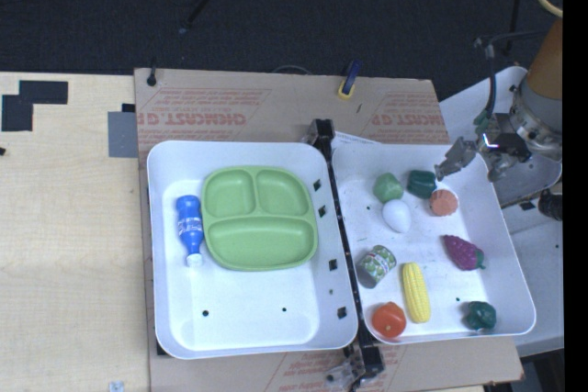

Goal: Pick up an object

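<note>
The right bin point(514, 285) holds several toy foods: a light green piece point(388, 187), a dark green piece point(422, 183), an orange ball point(444, 202), a white egg point(397, 216), a purple bunch point(462, 252), a small can point(376, 264), a corn cob point(416, 291), a tomato point(389, 319) and a dark green pepper point(479, 315). My gripper point(479, 161) hangs over the bin's far right corner, above and to the right of the orange ball. It is open, with nothing between its fingers.
The left bin point(165, 289) holds a green divided plate point(259, 218) and a blue bottle point(189, 228) lying beside it. A black divider point(335, 225) runs between the bins. Brown cardboard point(248, 110) lies under both.
</note>
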### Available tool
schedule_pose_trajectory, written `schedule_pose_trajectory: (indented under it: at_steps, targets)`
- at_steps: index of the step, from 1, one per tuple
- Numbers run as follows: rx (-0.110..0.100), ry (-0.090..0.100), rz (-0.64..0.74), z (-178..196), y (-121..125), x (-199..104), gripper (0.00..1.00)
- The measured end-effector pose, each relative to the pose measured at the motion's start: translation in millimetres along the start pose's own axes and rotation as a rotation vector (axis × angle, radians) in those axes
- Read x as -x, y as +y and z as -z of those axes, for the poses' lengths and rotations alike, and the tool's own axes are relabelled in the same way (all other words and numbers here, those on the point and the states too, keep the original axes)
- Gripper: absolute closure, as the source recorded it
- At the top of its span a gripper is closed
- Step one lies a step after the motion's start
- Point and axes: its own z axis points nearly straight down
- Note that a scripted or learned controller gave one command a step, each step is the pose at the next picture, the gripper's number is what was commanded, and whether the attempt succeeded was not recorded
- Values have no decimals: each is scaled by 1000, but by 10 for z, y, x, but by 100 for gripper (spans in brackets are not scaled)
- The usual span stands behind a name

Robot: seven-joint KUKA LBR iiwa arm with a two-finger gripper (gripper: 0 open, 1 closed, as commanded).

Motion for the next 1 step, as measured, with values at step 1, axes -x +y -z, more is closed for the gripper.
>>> schedule_pose_trajectory:
  at_steps: [1]
  targets:
    - [11,-2,2,71,19,2,0]
